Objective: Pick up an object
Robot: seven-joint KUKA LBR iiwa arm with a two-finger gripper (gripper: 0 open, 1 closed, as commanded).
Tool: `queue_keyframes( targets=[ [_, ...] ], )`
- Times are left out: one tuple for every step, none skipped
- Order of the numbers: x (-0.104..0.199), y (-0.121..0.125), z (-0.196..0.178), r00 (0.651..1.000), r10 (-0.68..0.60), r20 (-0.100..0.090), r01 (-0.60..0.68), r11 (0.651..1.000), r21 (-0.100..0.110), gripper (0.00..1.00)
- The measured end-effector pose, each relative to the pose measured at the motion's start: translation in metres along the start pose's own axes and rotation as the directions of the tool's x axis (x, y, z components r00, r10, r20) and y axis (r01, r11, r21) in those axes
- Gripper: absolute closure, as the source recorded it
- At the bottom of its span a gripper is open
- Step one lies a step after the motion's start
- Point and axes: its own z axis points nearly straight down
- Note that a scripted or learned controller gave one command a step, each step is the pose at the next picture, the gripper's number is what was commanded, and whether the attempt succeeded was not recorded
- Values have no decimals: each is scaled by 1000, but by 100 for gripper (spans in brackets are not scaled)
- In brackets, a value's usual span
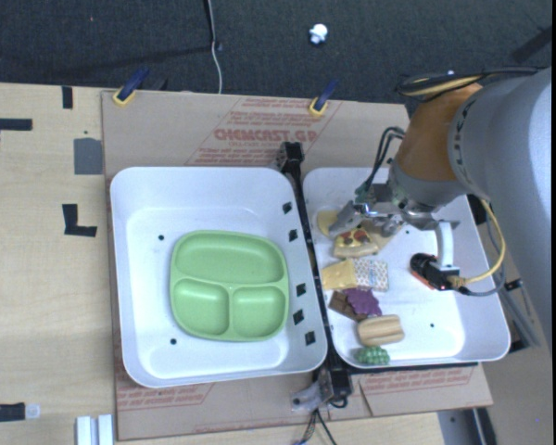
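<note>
The tool [369,213] is hovering low at the right bin's [482,341] upper left, just above the pizza-slice toy [354,242] — likely lining up a grasp. Small toys are clustering below; the green tray [229,285] is lying at frame centre-left.

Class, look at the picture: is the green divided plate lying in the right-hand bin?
No. The green divided plate lies in the left bin.

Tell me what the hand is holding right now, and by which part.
Cannot be told. The hand sits low in the right bin, just above the pizza-slice toy; nothing is visibly between its fingers.
</note>
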Motion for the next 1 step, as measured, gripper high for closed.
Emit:
queue_keyframes(
  targets=[
    [11, 13, 12, 1000, 1, 5, -1, 1000, -1, 0]
  ],
)
